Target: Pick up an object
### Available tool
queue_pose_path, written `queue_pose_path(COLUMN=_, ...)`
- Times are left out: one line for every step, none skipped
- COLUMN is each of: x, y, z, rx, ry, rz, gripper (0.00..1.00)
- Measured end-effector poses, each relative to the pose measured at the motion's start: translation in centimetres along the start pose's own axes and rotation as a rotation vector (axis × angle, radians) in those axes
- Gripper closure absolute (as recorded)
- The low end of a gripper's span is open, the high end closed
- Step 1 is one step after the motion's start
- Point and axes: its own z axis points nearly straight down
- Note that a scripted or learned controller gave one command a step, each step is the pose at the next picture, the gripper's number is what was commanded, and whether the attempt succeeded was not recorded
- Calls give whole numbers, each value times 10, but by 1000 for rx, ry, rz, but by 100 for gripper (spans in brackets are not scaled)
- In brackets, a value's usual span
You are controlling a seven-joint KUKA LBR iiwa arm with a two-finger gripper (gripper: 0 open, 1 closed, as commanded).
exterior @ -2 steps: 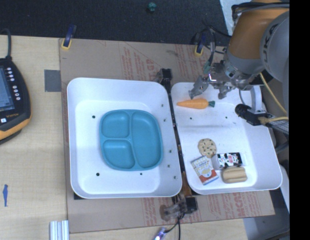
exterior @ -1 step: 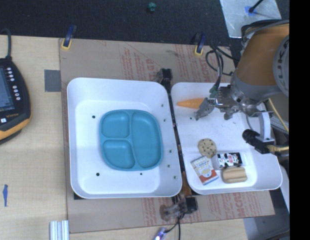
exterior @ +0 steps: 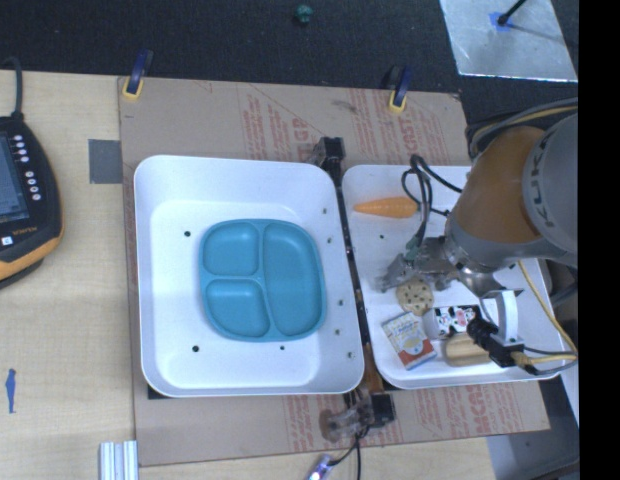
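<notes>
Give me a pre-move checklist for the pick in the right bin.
1. Gripper over the right bin: ok, it sits low among the items there.
2. Candidate targets present: ok. Toy carrot, cookie, small carton, black-and-white cow toy and tan block all lie in the right bin.
3. Nearest target: ok, the cookie lies just below the gripper.
4. Object between the fingers: cannot tell, the wrist hides them.
5. Crowding: not ok. Cookie, carton, cow toy and tan block lie close together, so a neighbour may get nudged.
6. Left bin: ok, blue divided plate sits well away from the arm.
</notes>
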Motion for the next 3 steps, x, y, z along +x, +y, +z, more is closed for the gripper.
queue_pose_path(x=-6, y=8, z=-2, rx=-4, ry=-1, rz=0, gripper=0)
queue_pose_path(x=7, y=13, z=-1, rx=-5, ry=-1, rz=-1, gripper=0)
queue_pose_path(x=-28, y=-29, z=-1, rx=-2, ry=0, rz=-1, gripper=0)
